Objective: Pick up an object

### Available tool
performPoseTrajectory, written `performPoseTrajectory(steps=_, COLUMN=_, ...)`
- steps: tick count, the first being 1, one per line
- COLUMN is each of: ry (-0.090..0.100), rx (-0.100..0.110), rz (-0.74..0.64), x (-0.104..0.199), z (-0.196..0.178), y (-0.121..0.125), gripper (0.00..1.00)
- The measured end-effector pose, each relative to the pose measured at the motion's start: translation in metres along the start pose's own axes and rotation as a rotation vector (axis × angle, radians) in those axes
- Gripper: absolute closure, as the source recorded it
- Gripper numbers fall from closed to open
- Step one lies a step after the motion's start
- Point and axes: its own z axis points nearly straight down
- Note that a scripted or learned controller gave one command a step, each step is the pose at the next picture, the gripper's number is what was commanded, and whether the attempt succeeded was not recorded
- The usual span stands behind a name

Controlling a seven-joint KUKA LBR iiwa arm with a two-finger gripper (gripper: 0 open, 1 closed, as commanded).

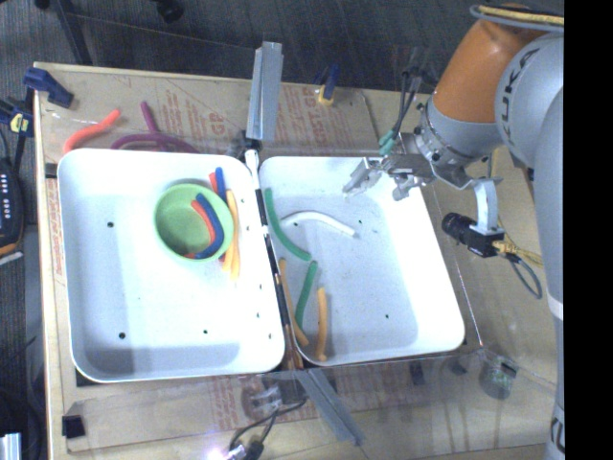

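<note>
Grey, with an orange band, the arm (498, 75) reaches in above the right bin (436, 286), and its pincer (383, 182) hangs spread apart over that bin's far edge, grasping nothing. Just below and left of the pincer a white curved strip (321, 222) lies on the bin floor. Farther left of it a green strip (283, 230) runs along the bin's left wall, with another green strip (307, 293) and an orange stick (322, 322) lower down. Well to the pincer's left, the left bin (105, 324) holds a green bowl (189, 221) with coloured strips across it.
</note>
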Motion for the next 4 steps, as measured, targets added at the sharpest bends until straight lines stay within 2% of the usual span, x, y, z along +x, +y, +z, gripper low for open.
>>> performPoseTrajectory(steps=1, ry=-0.009, rx=-0.005, rz=-0.177, x=0.06, z=0.148, y=-0.002, gripper=0.0)
performPoseTrajectory(steps=2, ry=-0.021, rx=-0.018, rz=-0.242, x=0.06, z=0.153, y=-0.047, gripper=0.0)
performPoseTrajectory(steps=3, ry=-0.013, rx=-0.011, rz=-0.253, x=0.065, z=0.144, y=-0.048, gripper=1.0)
performPoseTrajectory(steps=4, ry=-0.018, rx=-0.012, rz=-0.249, x=0.061, z=0.143, y=-0.047, gripper=0.0)
